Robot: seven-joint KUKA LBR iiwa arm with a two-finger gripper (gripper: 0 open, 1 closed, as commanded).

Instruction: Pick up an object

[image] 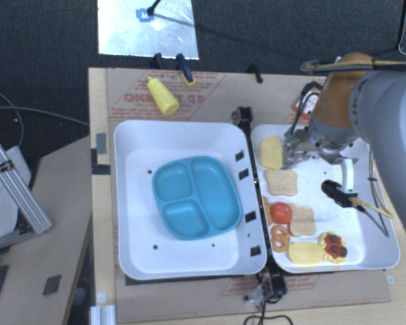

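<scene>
The right bin holds several toy foods. A pale yellow piece lies at its back left, with a bread slice just in front of it. Nearer the front lie a red tomato, a second bread slice, a pretzel, a flat yellow piece and a small pizza. My gripper hangs low over the back of this bin. It is right beside the pale yellow piece and just behind the first bread slice. I see nothing held in it.
A blue divided tray lies in the left bin. A yellow bottle lies on the cardboard behind the left bin. The ridge between the two bins runs just left of the gripper.
</scene>
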